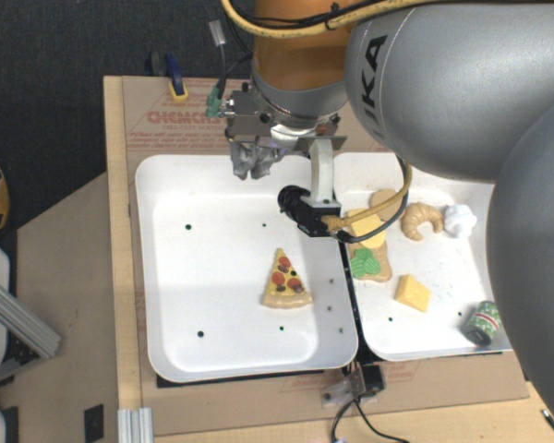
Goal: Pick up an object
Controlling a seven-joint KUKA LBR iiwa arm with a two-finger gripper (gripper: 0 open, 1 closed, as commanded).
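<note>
A toy pizza slice [286, 281] lies flat in the left bin [194, 284], right of its middle. My gripper [254, 161] hangs over the far rim of that bin, well behind the slice and a little to its left, and nothing shows beneath it. In the right bin [443, 335] lie a croissant [421, 220], a yellow cheese wedge [412, 293], a green leafy piece [368, 263], a white crumpled lump [459, 220] and a green can [483, 322].
The large grey arm [462, 81] covers the upper right and part of the right bin. A black cable fitting [305, 210] hangs over the divide between the bins. A blue and yellow clamp [175, 77] sits at the board's far left.
</note>
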